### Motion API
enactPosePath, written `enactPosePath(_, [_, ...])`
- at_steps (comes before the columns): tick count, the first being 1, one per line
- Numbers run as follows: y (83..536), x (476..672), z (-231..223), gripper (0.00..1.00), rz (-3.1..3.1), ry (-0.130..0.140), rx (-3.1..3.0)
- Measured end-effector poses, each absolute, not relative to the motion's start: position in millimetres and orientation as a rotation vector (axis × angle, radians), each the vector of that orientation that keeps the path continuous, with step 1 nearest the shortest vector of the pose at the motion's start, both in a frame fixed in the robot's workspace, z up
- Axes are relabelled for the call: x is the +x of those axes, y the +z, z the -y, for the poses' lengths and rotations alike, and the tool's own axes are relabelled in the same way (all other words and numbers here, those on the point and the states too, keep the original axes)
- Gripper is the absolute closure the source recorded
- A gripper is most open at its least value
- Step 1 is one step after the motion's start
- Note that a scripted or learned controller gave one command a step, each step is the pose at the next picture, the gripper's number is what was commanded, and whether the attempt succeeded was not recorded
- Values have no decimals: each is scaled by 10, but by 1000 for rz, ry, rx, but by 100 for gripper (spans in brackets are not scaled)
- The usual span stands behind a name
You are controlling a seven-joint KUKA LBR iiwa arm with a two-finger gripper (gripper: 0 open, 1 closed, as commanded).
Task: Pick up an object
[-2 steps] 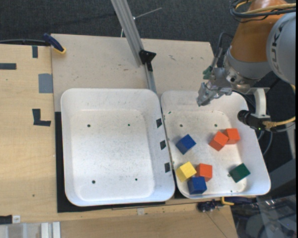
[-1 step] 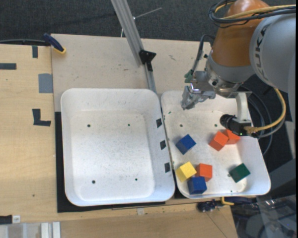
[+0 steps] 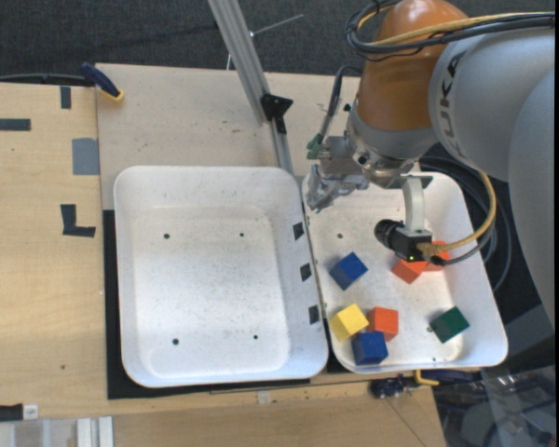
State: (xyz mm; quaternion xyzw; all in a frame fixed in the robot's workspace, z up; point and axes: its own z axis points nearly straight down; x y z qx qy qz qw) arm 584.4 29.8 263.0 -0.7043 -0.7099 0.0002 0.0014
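Note:
The right bin (image 3: 356, 223) holds several small blocks. A blue block (image 3: 348, 270) lies near its middle, and a red-orange block (image 3: 409, 269) sits to the right of it. Along the front lie a yellow block (image 3: 349, 320), an orange block (image 3: 385, 321), a second blue block (image 3: 370, 347) and a green block (image 3: 449, 324). My gripper (image 3: 322, 194) hangs over the bin's far left corner, close to the wall between the bins. It is well apart from every block, and nothing shows in it.
The left white bin (image 3: 205, 171) stands beside the right one. A slanted metal pole (image 3: 247, 63) comes down to the bins' shared far edge. A black unit with cables (image 3: 401, 237) hangs off the wrist above the red-orange block. A blue clamp (image 3: 102, 80) lies at the bench's far left.

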Motion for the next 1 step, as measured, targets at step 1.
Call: enactPosePath(1, [2596,5753,-804,100,2228,2,-2212])
